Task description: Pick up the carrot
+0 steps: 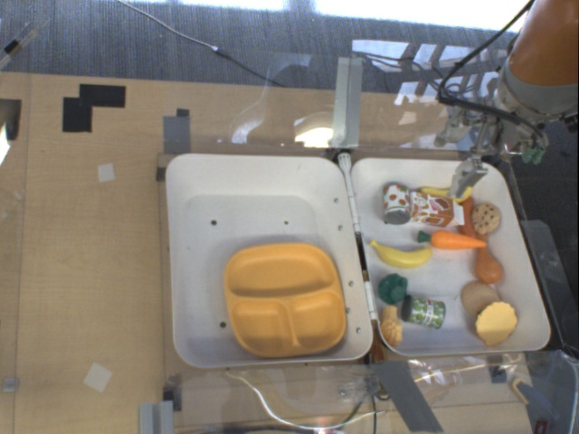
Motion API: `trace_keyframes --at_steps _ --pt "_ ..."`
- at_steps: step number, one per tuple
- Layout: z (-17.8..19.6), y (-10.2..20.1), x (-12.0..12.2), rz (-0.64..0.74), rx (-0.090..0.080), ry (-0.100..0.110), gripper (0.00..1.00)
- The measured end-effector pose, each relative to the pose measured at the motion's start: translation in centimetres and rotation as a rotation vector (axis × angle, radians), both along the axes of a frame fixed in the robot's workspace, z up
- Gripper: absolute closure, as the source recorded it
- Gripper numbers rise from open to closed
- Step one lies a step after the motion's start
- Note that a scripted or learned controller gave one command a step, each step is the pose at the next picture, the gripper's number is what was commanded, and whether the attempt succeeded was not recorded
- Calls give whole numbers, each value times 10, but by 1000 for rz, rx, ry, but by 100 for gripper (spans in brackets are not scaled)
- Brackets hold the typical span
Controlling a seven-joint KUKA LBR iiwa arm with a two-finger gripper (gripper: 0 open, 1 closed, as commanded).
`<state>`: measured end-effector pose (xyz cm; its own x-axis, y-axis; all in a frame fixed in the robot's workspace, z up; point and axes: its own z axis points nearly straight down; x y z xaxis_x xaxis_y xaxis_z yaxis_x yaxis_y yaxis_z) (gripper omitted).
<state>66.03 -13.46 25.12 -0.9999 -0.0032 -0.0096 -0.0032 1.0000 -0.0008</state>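
A: Right bin (539, 328), bottom edge first: yellow round piece (496, 322), green can (423, 312), broccoli (392, 287), then the banana (403, 255).

B: And the carrot (455, 240)?

A: Mid-bin, long axis lying left to right, green top pointing left. The gripper (465, 181) hangs just above it in the frame, slightly right.

B: Fingers?

A: Narrow-looking, nothing between them. The juice carton (434, 208) and cookie (486, 217) crowd the carrot's upper side; yellow tray (284, 297) sits left.
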Motion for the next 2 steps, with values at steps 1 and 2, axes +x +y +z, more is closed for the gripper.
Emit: trace_keyframes --at_steps 1,2 --pt "-126 -73 6 147 1 11 0" --pt "-156 -38 -61 38 -6 -19 0"
